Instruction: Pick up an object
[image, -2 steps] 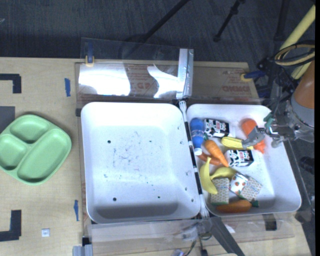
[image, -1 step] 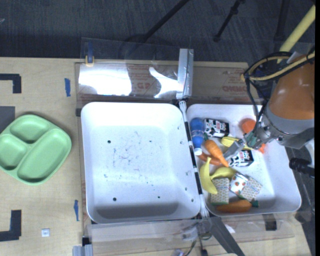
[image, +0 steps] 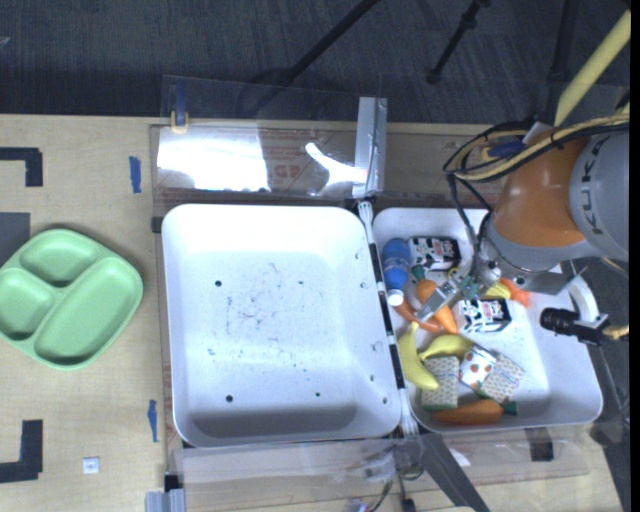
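**Camera view: gripper down among the toys in the right bin**

Camera view shows the objects for picking heaped in the right bin (image: 570, 395): a yellow banana (image: 425, 358), an orange carrot (image: 470, 410) along the near wall, a blue bottle (image: 397, 258), a black-and-white carton (image: 484, 314) and a patterned box (image: 490, 373). The gripper (image: 448, 298) hangs over this pile, near an orange piece and just beside the carton; whether it is spread or pinching anything cannot be told from here. Above it sits the arm's orange band (image: 535, 205) with the grey wrist. The left bin (image: 270, 320) lies alongside, touching the right one. Well apart, on the bench's left, rests a green divided plate (image: 65, 297).
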